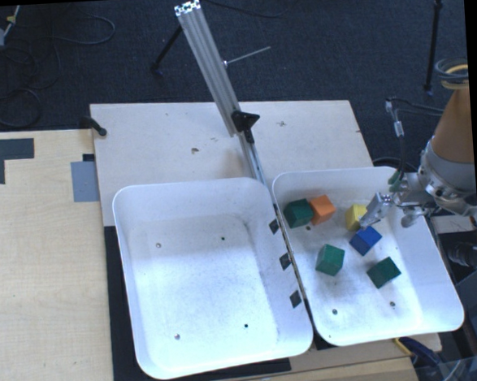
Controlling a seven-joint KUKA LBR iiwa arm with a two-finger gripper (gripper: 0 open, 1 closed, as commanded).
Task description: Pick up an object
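Around the gripper (pixel 380 209) crowd yellow block (pixel 355 215) and blue block (pixel 365 239).

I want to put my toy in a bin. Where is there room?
The left bin has a bare white floor. The right bin is crowded up top by blocks and the gripper; its near strip, below the green cubes, is bare.

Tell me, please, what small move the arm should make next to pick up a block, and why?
Probably lower the gripper a little onto the blue block or the yellow block. It hangs over the right bin right beside those two, nearer than the green blocks, and nothing shows between its fingers.
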